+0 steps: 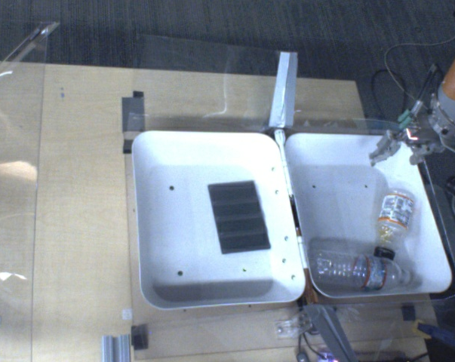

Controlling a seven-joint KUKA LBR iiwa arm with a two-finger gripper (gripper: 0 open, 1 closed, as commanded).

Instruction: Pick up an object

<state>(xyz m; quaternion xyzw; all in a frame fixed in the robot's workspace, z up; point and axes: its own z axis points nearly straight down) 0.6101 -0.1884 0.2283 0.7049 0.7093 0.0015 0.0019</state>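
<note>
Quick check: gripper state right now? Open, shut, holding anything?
Gripper: jaws open, holding nothing, above the right bin's far right corner.

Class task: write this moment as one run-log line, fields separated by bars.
gripper: above right bin's far edge, holding nothing | black ridged rectangular pad: left white bin | clear plastic bottle, small labelled jar: right white bin

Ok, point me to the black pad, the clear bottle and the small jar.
black pad [239, 217], camera view, its middle rib
clear bottle [348, 268], camera view, its clear body
small jar [395, 213], camera view, its label
</note>
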